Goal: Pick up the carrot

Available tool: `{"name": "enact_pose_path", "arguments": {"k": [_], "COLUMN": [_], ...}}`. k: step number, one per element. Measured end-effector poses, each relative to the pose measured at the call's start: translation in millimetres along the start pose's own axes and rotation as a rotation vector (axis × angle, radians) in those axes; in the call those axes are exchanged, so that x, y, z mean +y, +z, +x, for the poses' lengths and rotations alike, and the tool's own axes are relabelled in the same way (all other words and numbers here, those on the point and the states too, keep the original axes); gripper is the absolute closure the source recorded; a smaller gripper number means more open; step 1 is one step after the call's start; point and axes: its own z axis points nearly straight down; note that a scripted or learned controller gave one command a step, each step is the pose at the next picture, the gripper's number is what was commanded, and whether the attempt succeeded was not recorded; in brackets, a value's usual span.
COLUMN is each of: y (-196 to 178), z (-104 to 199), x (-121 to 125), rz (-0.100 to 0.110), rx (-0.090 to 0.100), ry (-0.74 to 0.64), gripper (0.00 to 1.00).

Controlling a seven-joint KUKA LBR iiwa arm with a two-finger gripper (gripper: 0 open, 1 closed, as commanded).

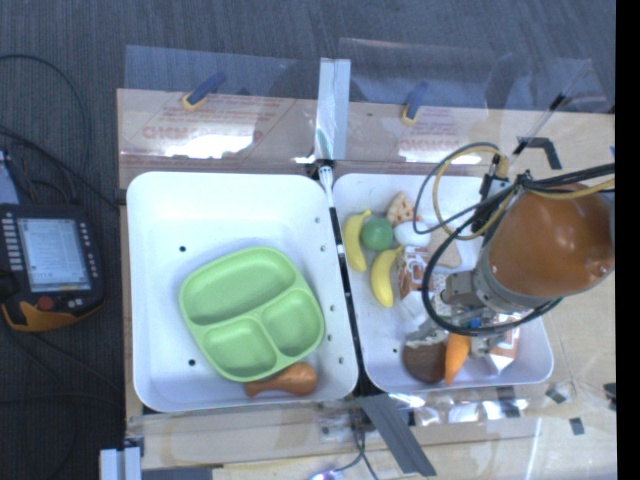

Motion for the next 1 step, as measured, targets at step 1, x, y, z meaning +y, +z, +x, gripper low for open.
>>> {"name": "enact_pose_path", "arguments": {"k": [1], "y": [-0.2], "z": [10.3], "x": [-3.5], "rz": [0.000], "rx": [-0.010], "ry": [-0.348], "gripper": [0.00]}}
